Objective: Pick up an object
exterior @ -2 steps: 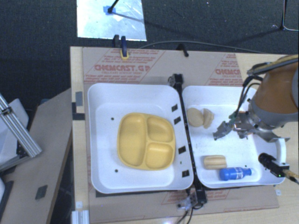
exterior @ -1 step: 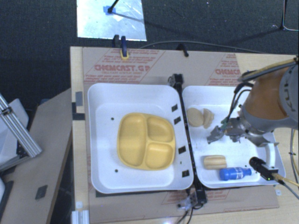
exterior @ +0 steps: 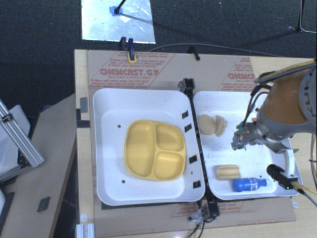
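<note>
Hovering above the right bin (exterior: 213, 102), roughly at mid-floor: gripper (exterior: 239, 142), carried on the grey arm (exterior: 290, 108) with its orange band. Jaw state: cannot be told at this resolution and angle. Nothing visible between the tips, so no grasp confirmed.

Candidate objects, all resting on the right bin floor:
- Pale bread-like piece (exterior: 212, 125), just left of and slightly above the gripper, apart from it.
- Tan bun-shaped block (exterior: 227, 172), below and left of the gripper, near the front wall.
- Blue bottle (exterior: 249, 184), lying on its side, just beside the tan block, against the front wall.

Task status, as judged: pick not yet made. Remaining: choose a target, descend, close, lift clear.

Left bin (exterior: 106, 133): holds a yellow divided plate (exterior: 154, 149) with three compartments, lying flat near the centre, well apart from the gripper.

Surface: both bins seated side by side on a printed cardboard sheet (exterior: 148, 71) over a light wooden bench (exterior: 81, 73). Beyond the bench: dark carpet-like floor (exterior: 39, 24), a shiny metal plate (exterior: 119, 14) at the rear, an aluminium rail (exterior: 20, 138) at far left.
</note>
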Available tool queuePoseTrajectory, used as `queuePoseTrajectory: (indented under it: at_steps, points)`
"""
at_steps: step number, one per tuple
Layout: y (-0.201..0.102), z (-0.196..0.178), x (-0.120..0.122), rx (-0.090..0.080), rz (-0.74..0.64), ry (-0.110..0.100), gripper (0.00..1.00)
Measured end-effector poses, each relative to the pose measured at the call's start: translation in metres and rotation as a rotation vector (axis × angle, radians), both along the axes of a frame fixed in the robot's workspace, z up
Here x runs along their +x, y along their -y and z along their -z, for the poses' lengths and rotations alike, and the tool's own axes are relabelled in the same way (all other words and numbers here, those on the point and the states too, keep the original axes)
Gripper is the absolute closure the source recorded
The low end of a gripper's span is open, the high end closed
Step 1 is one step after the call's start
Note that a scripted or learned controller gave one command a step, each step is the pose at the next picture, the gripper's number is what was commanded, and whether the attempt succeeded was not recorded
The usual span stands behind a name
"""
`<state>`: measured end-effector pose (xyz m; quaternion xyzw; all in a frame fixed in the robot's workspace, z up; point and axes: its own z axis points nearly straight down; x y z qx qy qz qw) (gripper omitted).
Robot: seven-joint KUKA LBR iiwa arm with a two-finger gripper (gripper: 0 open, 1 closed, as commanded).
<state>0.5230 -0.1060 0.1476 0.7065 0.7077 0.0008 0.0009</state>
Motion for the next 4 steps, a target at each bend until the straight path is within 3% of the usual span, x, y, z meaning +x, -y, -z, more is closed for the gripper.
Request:
queuePoseTrajectory:
  at_steps: [2, 3, 4]
  points:
    - [0.007, -0.091, 0.01, -0.001, -0.002, 0.004, 1.0]
    - [0.008, -0.12, 0.011, -0.001, -0.003, 0.003, 1.0]
    - [-0.046, -0.106, 0.023, 0.002, -0.007, -0.001, 1.0]
